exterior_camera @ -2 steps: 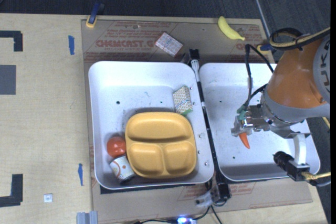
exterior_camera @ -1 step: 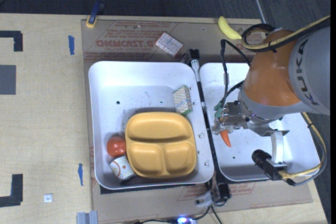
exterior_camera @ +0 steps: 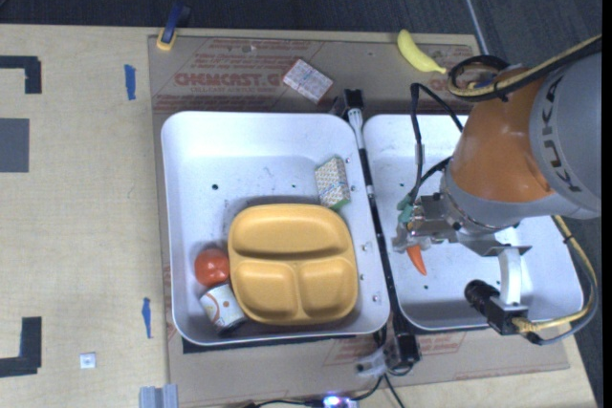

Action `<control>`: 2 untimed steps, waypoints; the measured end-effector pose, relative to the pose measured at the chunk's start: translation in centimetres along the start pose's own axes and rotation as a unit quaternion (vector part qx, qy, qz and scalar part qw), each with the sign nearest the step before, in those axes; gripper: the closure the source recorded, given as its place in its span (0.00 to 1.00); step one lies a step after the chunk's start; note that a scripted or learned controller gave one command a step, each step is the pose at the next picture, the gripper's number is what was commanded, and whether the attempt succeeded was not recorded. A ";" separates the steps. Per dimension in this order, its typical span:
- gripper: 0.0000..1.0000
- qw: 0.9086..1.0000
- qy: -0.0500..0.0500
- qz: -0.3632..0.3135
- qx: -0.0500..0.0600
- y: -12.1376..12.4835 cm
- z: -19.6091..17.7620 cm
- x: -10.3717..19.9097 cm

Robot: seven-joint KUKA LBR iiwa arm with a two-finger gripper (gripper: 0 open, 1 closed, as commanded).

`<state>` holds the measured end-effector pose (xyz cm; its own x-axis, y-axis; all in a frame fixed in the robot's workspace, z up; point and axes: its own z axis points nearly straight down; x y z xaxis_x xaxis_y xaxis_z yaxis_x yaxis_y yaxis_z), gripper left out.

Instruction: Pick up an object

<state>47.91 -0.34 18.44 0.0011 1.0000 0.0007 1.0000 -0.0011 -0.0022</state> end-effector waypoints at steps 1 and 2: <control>1.00 1.000 -0.001 0.000 -0.002 0.0 0.0 -6.4; 1.00 1.000 0.000 -0.001 -0.003 0.1 -1.6 -0.8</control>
